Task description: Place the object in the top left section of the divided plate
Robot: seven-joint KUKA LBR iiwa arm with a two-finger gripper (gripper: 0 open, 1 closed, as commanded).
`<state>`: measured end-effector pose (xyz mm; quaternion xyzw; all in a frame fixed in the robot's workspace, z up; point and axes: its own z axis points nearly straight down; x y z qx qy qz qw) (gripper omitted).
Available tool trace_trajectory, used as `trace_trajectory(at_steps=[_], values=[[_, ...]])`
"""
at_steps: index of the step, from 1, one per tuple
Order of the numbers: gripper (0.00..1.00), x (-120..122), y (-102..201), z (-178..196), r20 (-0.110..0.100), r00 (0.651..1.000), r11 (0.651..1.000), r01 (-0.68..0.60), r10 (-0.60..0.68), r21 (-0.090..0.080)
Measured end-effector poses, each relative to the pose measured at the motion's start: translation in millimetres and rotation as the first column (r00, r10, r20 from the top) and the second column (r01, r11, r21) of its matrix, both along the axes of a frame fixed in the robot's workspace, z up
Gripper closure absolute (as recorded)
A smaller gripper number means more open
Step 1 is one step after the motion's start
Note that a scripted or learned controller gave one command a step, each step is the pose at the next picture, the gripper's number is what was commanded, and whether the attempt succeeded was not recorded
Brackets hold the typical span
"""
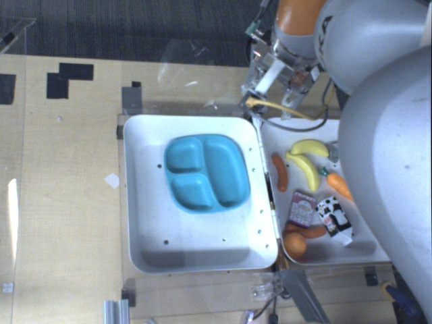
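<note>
We're parked above the bins' top edge, plate not yet loaded.

Gripper (280, 90) hovers at the seam between bins; we can't tell its state. Candidate objects (banana (305, 160), sausage (280, 171), carrot (339, 186)) lie in the right bin (364, 252); divided plate (206, 172) sits centred in the left bin (145, 181), top-left section reachable.

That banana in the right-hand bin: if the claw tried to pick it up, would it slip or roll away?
The banana is curved, so it would probably rock or pivot rather than roll far. Its skin looks smooth, so two narrow fingers might slip off it. It lies close to the carrot, which a push could nudge.
</note>
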<state>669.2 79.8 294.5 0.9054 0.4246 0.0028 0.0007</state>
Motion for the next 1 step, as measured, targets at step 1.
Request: trace_trajectory(at_steps=[1], values=[[0.00, -14.1, 64.4, -140.8, -0.006, 0.991, 0.991, -0.137, 0.137, 0.000]])
